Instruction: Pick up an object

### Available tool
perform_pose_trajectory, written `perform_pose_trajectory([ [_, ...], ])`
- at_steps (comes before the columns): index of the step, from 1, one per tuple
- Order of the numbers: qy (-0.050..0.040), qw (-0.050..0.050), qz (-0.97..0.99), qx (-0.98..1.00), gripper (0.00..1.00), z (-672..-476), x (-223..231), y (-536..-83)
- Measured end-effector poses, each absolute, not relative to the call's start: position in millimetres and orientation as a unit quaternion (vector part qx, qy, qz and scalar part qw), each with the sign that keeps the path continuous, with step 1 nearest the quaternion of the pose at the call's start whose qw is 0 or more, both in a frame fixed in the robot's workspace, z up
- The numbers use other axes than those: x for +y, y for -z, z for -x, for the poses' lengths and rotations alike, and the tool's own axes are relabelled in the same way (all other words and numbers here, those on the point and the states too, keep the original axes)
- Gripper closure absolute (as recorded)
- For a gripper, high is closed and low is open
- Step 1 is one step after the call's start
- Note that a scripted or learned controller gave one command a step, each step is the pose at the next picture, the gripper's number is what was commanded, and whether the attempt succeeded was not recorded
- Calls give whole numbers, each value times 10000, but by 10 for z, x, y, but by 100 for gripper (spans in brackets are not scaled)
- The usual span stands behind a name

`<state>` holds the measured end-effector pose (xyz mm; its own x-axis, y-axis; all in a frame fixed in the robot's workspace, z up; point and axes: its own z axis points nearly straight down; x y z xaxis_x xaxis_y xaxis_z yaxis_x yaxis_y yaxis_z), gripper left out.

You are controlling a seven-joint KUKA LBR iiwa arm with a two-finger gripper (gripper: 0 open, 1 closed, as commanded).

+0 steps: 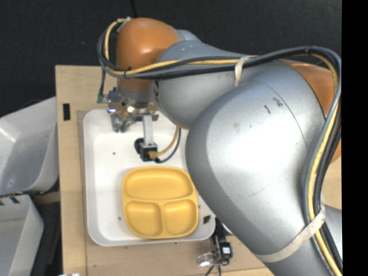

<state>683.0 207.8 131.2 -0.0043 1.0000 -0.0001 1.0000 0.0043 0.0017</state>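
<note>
A yellow divided tray [159, 202] with three compartments lies in the near half of the white bin [99, 171]. My gripper [122, 121] hangs over the bin's far left corner, under the orange wrist band, some way beyond the yellow tray's far edge. Nothing shows between the gripper and the bin floor. The arm's large grey body covers the bin's right side.
A second white bin [26, 148] stands off to the left, past the wooden bench edge [70, 171]. The bare white floor of the near bin runs along the tray's left side. A small metal clip [211, 257] sits at the bench's front edge.
</note>
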Motion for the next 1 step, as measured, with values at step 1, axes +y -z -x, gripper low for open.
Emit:
perform_pose_trajectory([
  [1,-24,14,-7061,7081,100,-6723,2062,-1351],
])
